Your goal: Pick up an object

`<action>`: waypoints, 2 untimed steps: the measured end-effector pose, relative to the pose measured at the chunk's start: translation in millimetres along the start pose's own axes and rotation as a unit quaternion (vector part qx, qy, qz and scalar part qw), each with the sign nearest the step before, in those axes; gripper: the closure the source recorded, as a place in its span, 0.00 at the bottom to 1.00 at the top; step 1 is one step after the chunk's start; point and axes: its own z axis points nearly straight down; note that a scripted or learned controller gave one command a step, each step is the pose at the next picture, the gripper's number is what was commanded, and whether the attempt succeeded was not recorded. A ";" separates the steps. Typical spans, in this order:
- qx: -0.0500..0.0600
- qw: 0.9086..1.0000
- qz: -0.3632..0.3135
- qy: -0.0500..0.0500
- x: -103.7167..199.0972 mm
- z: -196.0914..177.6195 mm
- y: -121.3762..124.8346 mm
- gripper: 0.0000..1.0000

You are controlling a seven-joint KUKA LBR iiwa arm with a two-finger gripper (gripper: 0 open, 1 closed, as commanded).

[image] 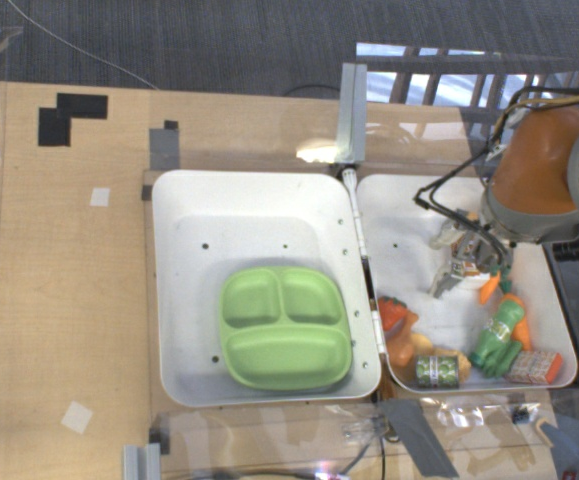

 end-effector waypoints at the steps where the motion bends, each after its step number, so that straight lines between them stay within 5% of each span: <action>1: -0.001 1.000 -0.003 -0.008 -4.6 -15.0 2.3 1.00; 2: -0.002 1.000 0.021 -0.005 -1.4 -161.7 49.6 1.00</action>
